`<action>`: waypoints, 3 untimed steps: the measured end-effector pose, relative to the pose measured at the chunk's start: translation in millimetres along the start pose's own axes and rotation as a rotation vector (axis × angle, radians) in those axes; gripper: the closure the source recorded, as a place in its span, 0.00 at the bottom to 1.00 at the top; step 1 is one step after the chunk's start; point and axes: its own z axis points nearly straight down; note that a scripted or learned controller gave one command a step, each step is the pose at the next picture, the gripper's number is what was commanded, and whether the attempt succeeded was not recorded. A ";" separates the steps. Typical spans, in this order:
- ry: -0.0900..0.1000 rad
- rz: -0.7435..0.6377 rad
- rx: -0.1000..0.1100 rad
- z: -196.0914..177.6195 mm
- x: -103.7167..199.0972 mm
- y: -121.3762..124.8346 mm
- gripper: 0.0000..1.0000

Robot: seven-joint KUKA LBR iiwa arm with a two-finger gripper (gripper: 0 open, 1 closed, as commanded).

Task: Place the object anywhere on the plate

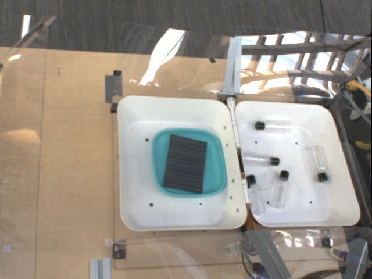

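From above, the tool's state cannot be told, and one dark ribbed block (185, 163) lies flat on the one teal plate (158, 156) in the left bin (133, 156) of two on the surface (58, 156), with five black-capped vials (280, 188) scattered in the right bin (343, 202).
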 end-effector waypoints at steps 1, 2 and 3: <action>0.000 0.000 0.000 0.0 0.0 0.0 0.00; 0.000 0.000 0.000 0.0 0.0 0.0 0.00; 0.000 0.000 0.000 0.0 0.0 0.0 0.00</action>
